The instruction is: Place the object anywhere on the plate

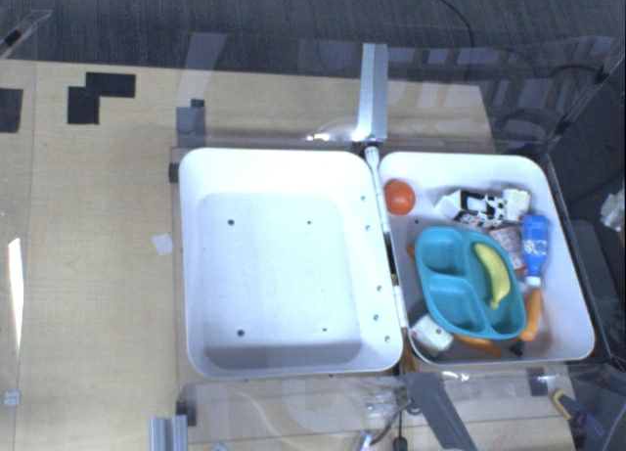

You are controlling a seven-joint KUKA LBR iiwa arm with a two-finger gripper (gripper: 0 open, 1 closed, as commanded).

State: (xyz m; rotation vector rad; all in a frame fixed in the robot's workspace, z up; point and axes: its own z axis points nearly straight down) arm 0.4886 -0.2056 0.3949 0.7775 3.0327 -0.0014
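Teal plate [460, 288], yellow banana [494, 273], orange ball [399, 197], blue bottle [535, 242], black-and-white patterned item [486, 206], white bins [196, 244], pale tan counter [88, 244].

A blue divided plate [460, 288] is sitting flat in the right bin, toward its near side. A yellow banana [494, 274] is lying in the plate's right compartment, running lengthwise from far to near with a slight curve. The two left compartments are showing bare blue.
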